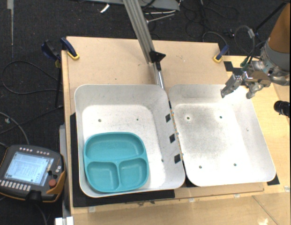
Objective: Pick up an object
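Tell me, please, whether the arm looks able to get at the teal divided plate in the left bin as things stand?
Probably yes. The teal plate lies flat and alone in the left bin, open from above. The gripper hangs over the right bin's far corner, so it must cross over.

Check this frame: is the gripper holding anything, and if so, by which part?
Nothing is held. The gripper hangs open over the far right corner of the right bin, with nothing between its fingers. The teal divided tray lies untouched in the left bin.
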